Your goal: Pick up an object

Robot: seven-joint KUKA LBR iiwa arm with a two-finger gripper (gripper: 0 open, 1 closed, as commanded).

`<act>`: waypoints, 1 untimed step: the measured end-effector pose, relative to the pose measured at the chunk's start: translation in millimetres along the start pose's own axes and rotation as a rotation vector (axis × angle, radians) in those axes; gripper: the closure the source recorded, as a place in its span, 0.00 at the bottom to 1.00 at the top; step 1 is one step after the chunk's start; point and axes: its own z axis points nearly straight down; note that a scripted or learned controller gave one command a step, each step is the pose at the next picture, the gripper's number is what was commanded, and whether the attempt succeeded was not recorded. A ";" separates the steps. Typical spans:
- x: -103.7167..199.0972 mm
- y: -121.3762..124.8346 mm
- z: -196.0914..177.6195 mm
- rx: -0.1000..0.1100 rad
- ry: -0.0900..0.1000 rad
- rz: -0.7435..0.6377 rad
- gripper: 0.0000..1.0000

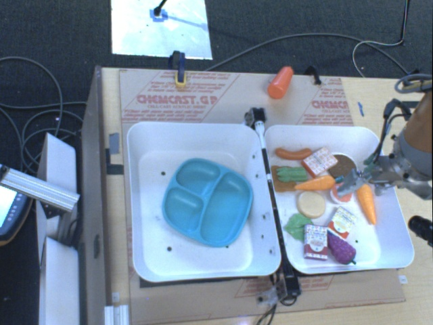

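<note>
At centre right, we see the gripper (pixel 348 182) over the right bin (pixel 399 252), its fingers' spread impossible to tell.

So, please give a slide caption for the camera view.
Gripper above toy food in right white bin; blue divided plate in left bin.

Glossy blue plastic tray (pixel 207 210)

Orange cylinder (pixel 280 82) on bench behind bins
</note>
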 end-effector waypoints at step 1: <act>-3.0 67.9 57.5 0.001 0.000 0.000 0.00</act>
